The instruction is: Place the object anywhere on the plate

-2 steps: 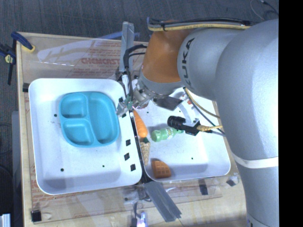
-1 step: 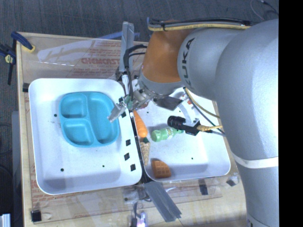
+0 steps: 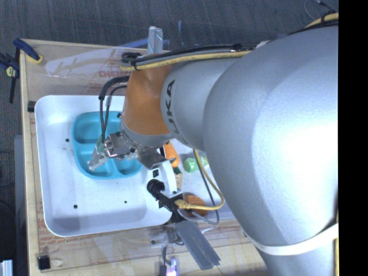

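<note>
A light blue divided plate [image 3: 87, 130] lies in the left white bin [image 3: 54, 177], toward its far right part. My gripper [image 3: 96, 158] hangs low over the plate's near left edge, below the orange wrist band [image 3: 144, 105]. I cannot make out any object in the gripper. The arm hides the plate's right side. Small objects peek out under the arm by the bins' shared wall: an orange piece [image 3: 170, 152], a green piece [image 3: 190, 165] and another orange piece [image 3: 194, 200].
The big grey arm [image 3: 264, 142] covers nearly all of the right bin. Black cables [image 3: 104, 105] loop down from the wrist over the plate. The wooden bench [image 3: 69, 68] has blue clamps [image 3: 26, 48] at its far left corner.
</note>
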Robot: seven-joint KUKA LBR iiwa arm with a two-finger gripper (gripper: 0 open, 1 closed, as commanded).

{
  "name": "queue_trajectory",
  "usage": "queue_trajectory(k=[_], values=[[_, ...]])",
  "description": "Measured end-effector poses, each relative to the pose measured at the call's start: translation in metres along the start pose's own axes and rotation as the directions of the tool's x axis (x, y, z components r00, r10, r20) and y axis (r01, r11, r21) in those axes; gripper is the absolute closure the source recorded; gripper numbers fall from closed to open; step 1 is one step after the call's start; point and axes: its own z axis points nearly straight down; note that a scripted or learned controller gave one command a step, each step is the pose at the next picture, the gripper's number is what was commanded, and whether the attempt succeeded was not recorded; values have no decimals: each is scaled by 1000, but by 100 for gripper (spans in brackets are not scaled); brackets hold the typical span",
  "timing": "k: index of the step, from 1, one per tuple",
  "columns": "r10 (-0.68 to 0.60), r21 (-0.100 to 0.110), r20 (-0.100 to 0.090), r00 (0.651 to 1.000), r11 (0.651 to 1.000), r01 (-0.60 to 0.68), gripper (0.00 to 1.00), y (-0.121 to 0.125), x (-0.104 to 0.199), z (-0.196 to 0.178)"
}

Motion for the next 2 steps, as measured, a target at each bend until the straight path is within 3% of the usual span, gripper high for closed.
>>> queue_trajectory(k=[1,2], values=[[272,-3,2,962,962,-272,0,27,-22,-97],[256,6,8,967,967,-256,100,28,-19,-103]])
